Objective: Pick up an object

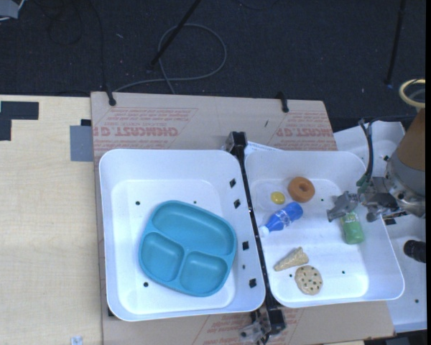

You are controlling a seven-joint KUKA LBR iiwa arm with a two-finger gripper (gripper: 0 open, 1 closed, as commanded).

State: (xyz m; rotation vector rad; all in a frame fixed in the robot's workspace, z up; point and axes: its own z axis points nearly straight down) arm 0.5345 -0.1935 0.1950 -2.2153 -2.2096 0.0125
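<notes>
Arm: reaches in from right edge, grey w/ orange band, wrist over right bin's (377, 282) right rim.
Claw (347, 208): grey, over right part of right bin, just above green bottle (353, 229); looks to touch bottle's top end. Can't tell how far open, or if it has hold of anything.
Green bottle: lies in right bin nr right wall, about mid-height.
Donut (301, 189): brown, upper middle of right bin.
Yellow piece (277, 198): small, just left of donut.
Blue bottle (282, 217): lies tilted, nr divider side.
Cone wedge (292, 259): tan, lower middle.
Cookie (309, 279): nr bottom edge, just below wedge.
Left bin (122, 178): holds 1 blue 3-section tray (187, 247), tilted, towards lower right.
Counter: bins sit on cardboard sheet (201, 124).
</notes>
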